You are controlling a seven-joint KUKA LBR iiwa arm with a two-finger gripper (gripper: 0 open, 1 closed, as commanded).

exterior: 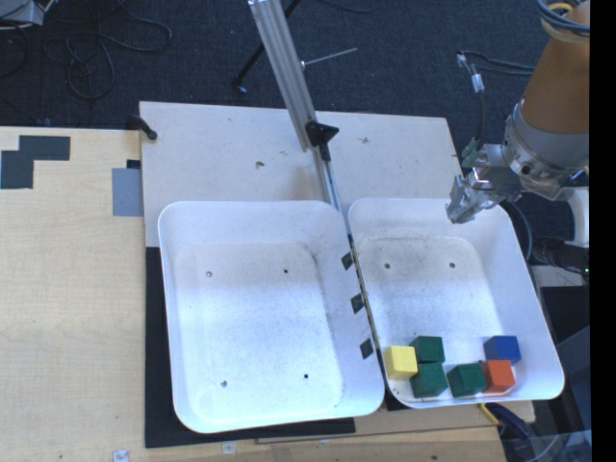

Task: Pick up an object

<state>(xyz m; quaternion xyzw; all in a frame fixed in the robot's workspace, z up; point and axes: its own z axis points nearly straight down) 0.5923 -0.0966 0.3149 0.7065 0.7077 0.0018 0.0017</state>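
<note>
1. Two shallow white plastic bins [252, 221] side by side; right bin [435, 268] holding six small blocks, clustered at near edge.
2. Grey two-finger gripper [466, 203] over far rim; jaw state impossible to tell.
3. Approach step, likely; next: descend onto yellow cube [401, 360], well apart.

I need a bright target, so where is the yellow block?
In the right bin, at its near left corner, the yellow block sits beside a green block.

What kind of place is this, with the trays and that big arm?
Probably a robotics lab test bench: a robot arm reaches over two white bins, small coloured blocks sit in the right one, and loose cables lie on the floor.
</note>
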